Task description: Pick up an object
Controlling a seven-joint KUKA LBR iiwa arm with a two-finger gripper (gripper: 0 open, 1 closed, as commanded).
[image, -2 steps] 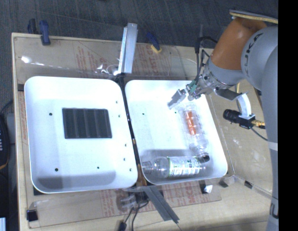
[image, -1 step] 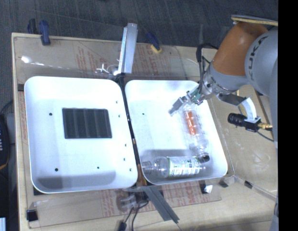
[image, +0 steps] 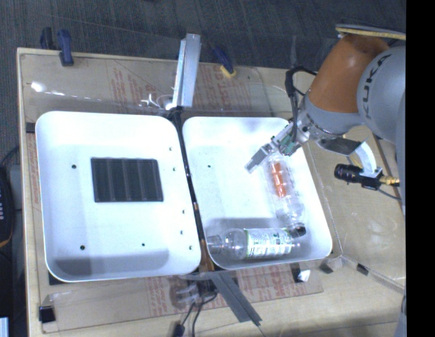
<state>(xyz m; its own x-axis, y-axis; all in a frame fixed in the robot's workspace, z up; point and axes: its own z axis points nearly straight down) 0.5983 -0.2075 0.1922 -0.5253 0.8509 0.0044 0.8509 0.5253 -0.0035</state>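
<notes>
Hovering over the right bin's upper right part, the two-finger gripper is reaching in from the right; whether its fingers are spread or closed cannot be told, and nothing is showing between them.

Nearest the camera, a clear plastic bottle with a green-and-white label is lying on its side along the front wall of the shallow white right bin. Just behind it, a clear plastic bottle with an orange label is lying lengthwise along the bin's right side, its dark cap end nearly touching the first bottle. Its upper end is sitting just beside the gripper.

To the left, the shallow white left bin is holding a dark grey ribbed rectangular panel, lying flat near its middle. Farther back, the grey arm with its orange band is leaning in over the bench.
</notes>
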